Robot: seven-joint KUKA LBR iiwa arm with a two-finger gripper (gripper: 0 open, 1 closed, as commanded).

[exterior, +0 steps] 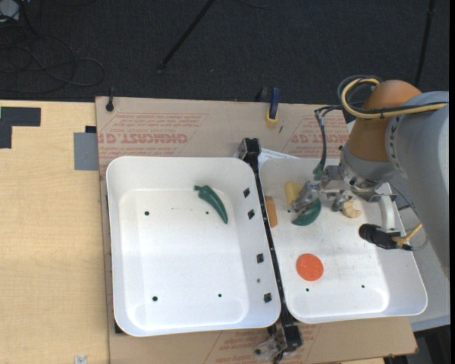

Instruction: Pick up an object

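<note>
Gripper (312, 200): low in the right bin (398, 298), finger spread impossible to tell
Just beside it: dark green piece (306, 215) (touching, seemingly)
Left bin (121, 241): green pepper (212, 202)
Right bin front: orange disc (310, 267)

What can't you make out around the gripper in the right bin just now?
- Whether the gripper grips the dark green object beneath it: camera view, too small and crowded.
- The pale object beside the wrist: partly covered by the arm.
- The yellowish object: too blurred to identify.
</note>
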